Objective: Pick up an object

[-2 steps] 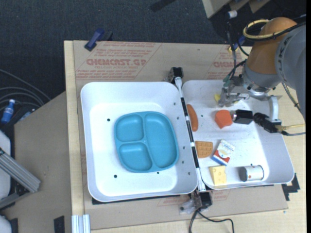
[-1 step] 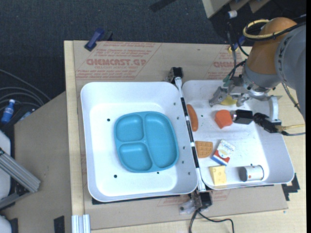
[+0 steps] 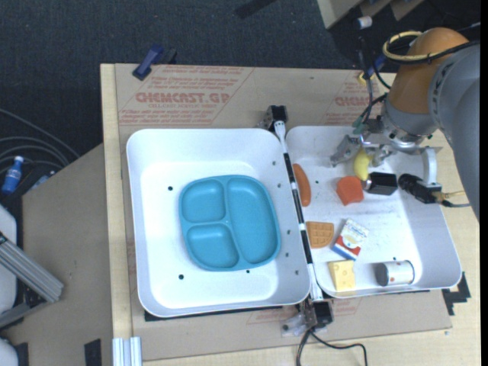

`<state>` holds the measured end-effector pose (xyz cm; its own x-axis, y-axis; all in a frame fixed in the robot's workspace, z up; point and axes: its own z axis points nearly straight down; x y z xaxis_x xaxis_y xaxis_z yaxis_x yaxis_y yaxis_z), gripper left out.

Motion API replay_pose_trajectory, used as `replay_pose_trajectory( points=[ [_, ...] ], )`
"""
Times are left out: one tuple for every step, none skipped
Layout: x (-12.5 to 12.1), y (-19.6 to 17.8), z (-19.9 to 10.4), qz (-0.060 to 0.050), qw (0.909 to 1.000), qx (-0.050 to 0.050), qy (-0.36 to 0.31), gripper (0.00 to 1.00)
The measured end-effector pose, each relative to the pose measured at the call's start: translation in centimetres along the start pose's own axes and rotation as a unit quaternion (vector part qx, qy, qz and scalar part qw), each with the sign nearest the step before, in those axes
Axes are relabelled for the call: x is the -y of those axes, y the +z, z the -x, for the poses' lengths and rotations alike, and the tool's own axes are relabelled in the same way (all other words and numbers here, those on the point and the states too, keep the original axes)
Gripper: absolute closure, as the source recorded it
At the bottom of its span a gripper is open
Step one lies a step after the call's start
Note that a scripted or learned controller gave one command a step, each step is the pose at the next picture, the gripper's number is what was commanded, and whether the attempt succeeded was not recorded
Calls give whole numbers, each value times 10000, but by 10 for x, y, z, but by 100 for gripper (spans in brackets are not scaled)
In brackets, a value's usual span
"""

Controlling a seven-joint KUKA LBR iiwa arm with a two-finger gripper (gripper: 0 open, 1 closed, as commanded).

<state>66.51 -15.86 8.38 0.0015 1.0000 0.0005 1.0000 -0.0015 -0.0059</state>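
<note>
In the camera view, we judge the main risk is a miss: the yellow object point(image 3: 361, 163) lies just under the hand point(image 3: 364, 149), touching-close to the orange block point(image 3: 350, 191), so the hand may push it away. The arm point(image 3: 427, 75) reaches down from the right over the right bin point(image 3: 442, 235). We cannot tell if the hand is open or closed.

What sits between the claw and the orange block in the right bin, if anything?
Nothing visible blocks it. The claw is low in the right bin at a yellow object, and the orange block lies just in front of it with bare white floor between. The hot dog lies off to the side by the divider.
</note>
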Motion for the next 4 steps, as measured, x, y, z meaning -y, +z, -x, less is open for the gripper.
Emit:
replay_pose_trajectory(
  points=[
    [1, -10, 0, -27, 10000, -2, 4, 100],
    [45, -157, -35, 54, 10000, 8, -14, 100],
    [115, -169, -88, 20, 10000, -4, -12, 100],
    [118, -181, -95, 34, 10000, 1, -8, 100]
  ],
)
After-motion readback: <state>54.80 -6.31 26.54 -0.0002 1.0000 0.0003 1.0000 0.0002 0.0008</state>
